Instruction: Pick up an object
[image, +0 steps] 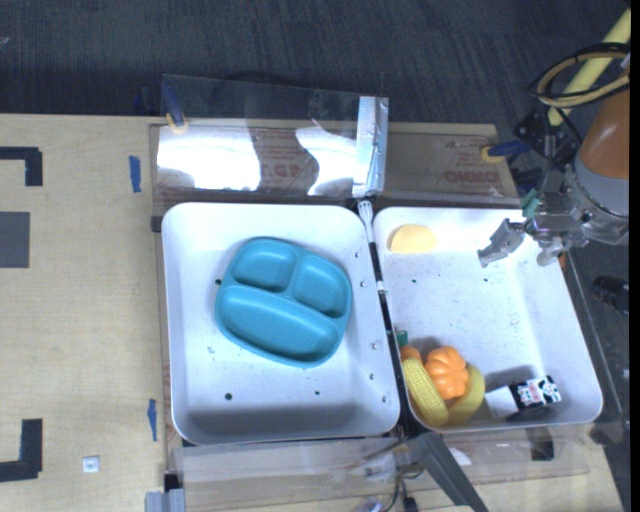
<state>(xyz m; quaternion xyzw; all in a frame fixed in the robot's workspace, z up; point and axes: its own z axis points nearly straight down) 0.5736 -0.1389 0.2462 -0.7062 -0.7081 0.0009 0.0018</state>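
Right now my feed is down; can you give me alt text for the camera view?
The gripper hangs open over the top right corner of the right bin, holding nothing. That bin has a yellow disc, corn, an orange pumpkin and a small black-and-white toy. The left bin holds a blue divided plate.

We see the gripper (522, 243) with fingers spread, holding nothing, at two o'clock over the right bin (530, 320); a yellow disc (412, 238) lies at eleven, the orange pumpkin (447, 371) and corn (422, 392) at seven, a blue tray (285, 300) fills the left bin (190, 330)
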